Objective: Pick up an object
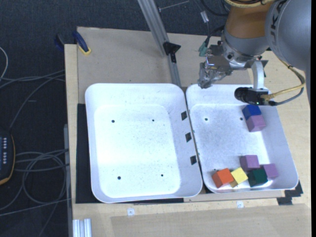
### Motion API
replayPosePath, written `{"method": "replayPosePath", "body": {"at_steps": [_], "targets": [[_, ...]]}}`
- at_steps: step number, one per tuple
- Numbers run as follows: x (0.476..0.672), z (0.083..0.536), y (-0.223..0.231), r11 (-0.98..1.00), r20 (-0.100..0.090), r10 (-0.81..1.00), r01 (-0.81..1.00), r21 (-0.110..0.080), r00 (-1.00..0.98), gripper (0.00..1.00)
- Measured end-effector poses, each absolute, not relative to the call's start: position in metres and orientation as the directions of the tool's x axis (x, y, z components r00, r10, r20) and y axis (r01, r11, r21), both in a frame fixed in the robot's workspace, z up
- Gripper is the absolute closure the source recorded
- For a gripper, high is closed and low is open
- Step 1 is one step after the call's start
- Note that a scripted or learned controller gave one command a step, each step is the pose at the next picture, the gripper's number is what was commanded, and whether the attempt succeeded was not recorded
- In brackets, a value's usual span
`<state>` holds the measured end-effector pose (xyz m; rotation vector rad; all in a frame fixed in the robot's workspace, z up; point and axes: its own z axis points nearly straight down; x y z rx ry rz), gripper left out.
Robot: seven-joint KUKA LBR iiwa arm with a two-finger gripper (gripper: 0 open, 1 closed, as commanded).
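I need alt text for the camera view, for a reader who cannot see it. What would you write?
A grey robot arm with an orange band holds its gripper above the far edge of the right bin, which contains seven small blocks: blue, three purple, orange, yellow and dark green. The left bin sits beside it on a wooden bench.

Two shallow white bins side by side — left bin (pixel 98 102) at centre-left of the frame, right bin (pixel 217 132) at centre-right. Seven small blocks in all, every one in the right bin: one blue (pixel 251 110), three purple — (pixel 256 123) at middle right, (pixel 250 162) and (pixel 270 170) toward lower right — plus one orange (pixel 223 177), one yellow (pixel 239 175), one dark green (pixel 257 177). One blue-and-yellow clamp (pixel 81 42) at upper left.
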<state>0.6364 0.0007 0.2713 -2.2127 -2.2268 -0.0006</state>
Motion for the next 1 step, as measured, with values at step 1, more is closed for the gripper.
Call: {"method": "replayPosePath", "body": {"at_steps": [1], "targets": [[0.6407, 0.2531, 0.0521, 0.006, 0.002, 1.000, 1.000, -0.004, -0.006, 1.00]]}}
